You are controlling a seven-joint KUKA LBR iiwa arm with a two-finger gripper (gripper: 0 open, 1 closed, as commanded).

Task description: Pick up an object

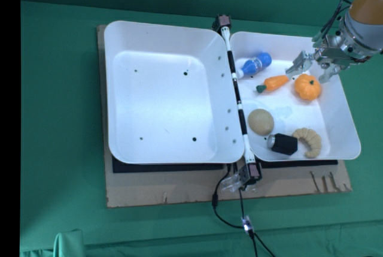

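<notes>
The right bin holds several small objects: an orange pumpkin, a carrot, a blue-and-white bottle, a tan round potato, a black-and-silver cylinder and a croissant. My gripper hangs over the bin's far right part, just above the pumpkin. Its fingers are spread open, one to the left toward the carrot, one to the right, with nothing between them.
The left bin lies beside the right one, joined by a black-and-white divider bar. Both rest on a cardboard sheet over green cloth. A cable trails off the front edge.
</notes>
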